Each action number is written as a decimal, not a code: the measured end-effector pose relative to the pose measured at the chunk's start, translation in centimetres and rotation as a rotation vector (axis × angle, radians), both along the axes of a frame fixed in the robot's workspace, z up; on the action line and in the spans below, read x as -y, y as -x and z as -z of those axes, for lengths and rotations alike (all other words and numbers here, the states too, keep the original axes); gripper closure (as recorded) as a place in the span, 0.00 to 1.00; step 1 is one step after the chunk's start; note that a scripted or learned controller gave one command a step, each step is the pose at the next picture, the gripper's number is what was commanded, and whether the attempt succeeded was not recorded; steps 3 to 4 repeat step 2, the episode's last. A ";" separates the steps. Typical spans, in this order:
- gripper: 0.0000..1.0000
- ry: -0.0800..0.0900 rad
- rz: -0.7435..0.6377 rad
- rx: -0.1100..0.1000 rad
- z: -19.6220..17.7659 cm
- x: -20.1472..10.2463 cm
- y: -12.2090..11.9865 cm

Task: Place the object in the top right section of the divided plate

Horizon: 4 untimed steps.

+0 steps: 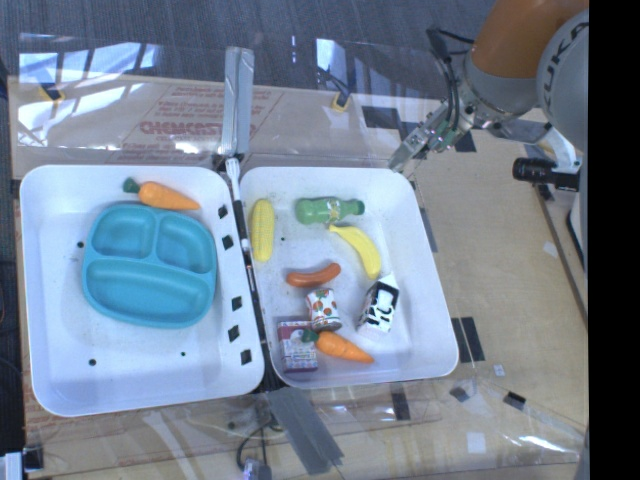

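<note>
Gripper (410,154) hanging over the far right corner of the right bin (432,298), nothing seen in it; open or clenched: cannot tell, too small and blurred. Divided plate (150,268), blue, in the left bin (45,368), well apart from the tool and across the wall between the bins. Top right section (187,240) bare. Which object is meant: not settled by the task line. Loose in the right bin: green bottle (328,209) and banana (360,250) nearest the tool, then corn cob (262,230), sausage (313,274), small can (322,308), black-and-white carton (379,306), carrot (343,347) lying against a pink box (297,348). Second carrot (165,197) in the left bin, just beside the plate's far edge, not on it. Judged: pick not yet made. Bottle down and left of the tool, long axis running left-right across the view; banana slanting from upper left to lower right. Any carry then leftward across the divider to the plate.
</note>
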<state>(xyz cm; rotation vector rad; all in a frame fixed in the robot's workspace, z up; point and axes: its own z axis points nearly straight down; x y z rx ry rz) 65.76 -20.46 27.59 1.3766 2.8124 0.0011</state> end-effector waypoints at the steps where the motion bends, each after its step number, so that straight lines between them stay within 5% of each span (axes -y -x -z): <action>1: 1.00 0.001 -0.003 0.002 -1.1 0.0 -0.1; 4: 1.00 0.001 -0.006 0.005 -2.2 -0.1 -0.2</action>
